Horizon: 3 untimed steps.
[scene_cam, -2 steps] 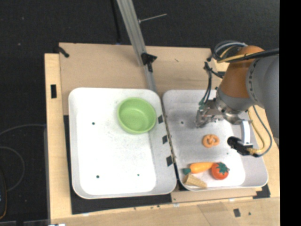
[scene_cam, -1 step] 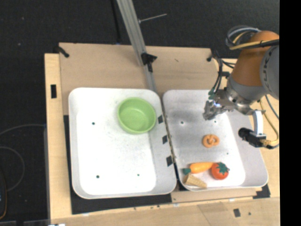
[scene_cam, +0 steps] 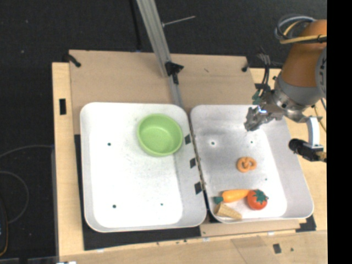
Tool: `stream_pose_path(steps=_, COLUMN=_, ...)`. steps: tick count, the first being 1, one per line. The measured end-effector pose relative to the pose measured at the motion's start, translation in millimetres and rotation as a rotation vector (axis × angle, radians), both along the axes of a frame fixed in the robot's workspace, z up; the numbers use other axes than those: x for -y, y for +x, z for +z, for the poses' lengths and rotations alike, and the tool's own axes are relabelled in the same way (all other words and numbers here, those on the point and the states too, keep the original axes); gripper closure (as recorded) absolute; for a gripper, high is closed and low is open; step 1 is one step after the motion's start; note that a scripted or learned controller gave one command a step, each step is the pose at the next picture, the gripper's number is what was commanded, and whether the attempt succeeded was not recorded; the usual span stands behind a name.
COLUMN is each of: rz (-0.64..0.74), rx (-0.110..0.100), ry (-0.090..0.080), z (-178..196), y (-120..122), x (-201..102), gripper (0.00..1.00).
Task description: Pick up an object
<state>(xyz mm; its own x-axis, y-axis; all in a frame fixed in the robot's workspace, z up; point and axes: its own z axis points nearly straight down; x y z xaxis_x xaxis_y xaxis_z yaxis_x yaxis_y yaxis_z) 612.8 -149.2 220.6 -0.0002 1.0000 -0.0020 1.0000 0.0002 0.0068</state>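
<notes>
The gripper (scene_cam: 253, 120) hovers at the right white plastic bin's (scene_cam: 220, 120) twelve o'clock; I cannot tell its state. The small orange pretzel-shaped toy (scene_cam: 246, 164), toward six o'clock from it, looks light, stiff; grasp across its width.

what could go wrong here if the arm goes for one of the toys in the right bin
The gripper hangs over the right bin's bare upper part, apart from every toy, so closing here would likely catch nothing. The toy carrot, toy tomato and cone-shaped piece crowd the near edge; a grasp there could knock a neighbour or hit the rim. The small orange pretzel-shaped toy looks flat, perhaps hard to pinch.
</notes>
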Motion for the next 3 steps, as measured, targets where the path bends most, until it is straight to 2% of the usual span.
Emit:
stream_pose_path(steps=1, rz=0.002, rx=-0.002, ry=0.001, z=32.1, y=1.0, x=1.5, gripper=1.0)
stream_pose_path(steps=2, rz=0.007, rx=-0.005, ry=0.003, z=40.4, y=-9.2, x=-44.8, gripper=1.0)
stream_pose_path(steps=3, rz=0.006, rx=-0.008, ry=0.002, z=26.8, y=-23.7, x=-97.1, gripper=1.0)
